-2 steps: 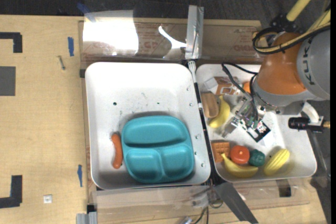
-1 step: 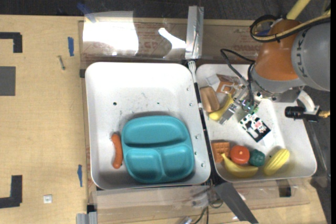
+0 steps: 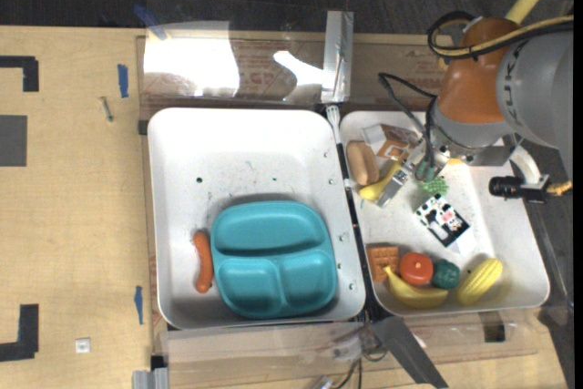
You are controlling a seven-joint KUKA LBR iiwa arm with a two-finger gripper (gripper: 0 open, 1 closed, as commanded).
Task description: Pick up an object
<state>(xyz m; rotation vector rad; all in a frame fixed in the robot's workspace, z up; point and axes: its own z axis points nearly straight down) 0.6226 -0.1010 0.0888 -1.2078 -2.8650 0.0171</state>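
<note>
My gripper (image 3: pixel 401 176) hangs low over the back left part of the right bin (image 3: pixel 510 232), under the grey wrist and its orange band. Right beside it lie a tan bread roll (image 3: pixel 362 162) and a small yellow piece (image 3: pixel 371 190). A green toy (image 3: pixel 434 188) is just to its right, and a black-and-white box (image 3: pixel 444 220) lies in front of that. Along the bin's front sit a waffle piece (image 3: pixel 383 256), a banana (image 3: pixel 408 290), a red tomato (image 3: pixel 416 267), a teal toy (image 3: pixel 446 274) and a yellow corn-like toy (image 3: pixel 480 280).
The left bin (image 3: pixel 237 141) holds a teal divided tray (image 3: pixel 271 258) at its front, with an orange sausage-shaped toy (image 3: pixel 203 261) beside the tray's left edge. The wall between the bins (image 3: pixel 346 196) runs just left of my gripper. Black cables (image 3: pixel 401 91) loop near the wrist.
</note>
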